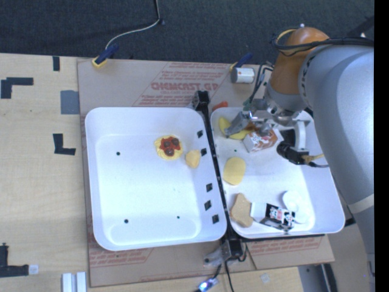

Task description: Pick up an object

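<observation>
My gripper [252, 125] hangs low over the back of the right bin [316, 187], under the grey arm with its orange band. It sits right at a red and white packet [262, 140] and a yellow piece [226, 125]. Whether anything is between the fingers I cannot make out. In the same bin lie a yellow lemon-like lump [234, 170], a tan bread slice [241, 210] and a small black and white item [279, 215]. The left bin [121, 187] holds a small pizza toy [169, 146] and a pale yellow lump [192, 159].
A black divider rail [209, 163] runs between the two bins. A white and blue clip [243, 73] and a yellow and blue cable end [104, 56] lie on the cardboard behind the bins. The arm's bulky body covers the right side.
</observation>
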Controlling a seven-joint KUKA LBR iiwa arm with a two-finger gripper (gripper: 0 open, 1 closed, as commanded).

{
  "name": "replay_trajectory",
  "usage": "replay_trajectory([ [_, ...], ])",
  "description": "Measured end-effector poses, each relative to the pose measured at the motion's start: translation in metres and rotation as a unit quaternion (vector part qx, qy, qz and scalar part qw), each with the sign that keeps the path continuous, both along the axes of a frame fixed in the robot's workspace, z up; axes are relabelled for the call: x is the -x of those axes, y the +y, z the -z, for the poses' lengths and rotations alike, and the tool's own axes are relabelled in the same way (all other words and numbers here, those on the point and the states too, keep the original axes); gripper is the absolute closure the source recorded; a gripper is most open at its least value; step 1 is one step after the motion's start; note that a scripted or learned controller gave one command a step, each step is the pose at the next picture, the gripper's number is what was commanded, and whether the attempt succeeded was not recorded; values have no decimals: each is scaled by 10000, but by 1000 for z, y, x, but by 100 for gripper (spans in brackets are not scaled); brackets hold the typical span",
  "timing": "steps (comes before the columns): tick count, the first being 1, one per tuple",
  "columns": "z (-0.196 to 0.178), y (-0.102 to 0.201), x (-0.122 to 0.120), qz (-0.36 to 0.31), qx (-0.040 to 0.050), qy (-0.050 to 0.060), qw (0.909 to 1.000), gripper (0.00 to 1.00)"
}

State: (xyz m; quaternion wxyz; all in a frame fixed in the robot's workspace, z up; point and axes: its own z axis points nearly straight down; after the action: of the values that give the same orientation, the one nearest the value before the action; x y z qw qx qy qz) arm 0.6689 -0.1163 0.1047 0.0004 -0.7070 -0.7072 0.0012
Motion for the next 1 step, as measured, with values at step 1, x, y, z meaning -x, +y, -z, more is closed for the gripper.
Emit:
replay_trajectory([
  [1,-6,10,-1,-1,21,-46,10000,0],
])
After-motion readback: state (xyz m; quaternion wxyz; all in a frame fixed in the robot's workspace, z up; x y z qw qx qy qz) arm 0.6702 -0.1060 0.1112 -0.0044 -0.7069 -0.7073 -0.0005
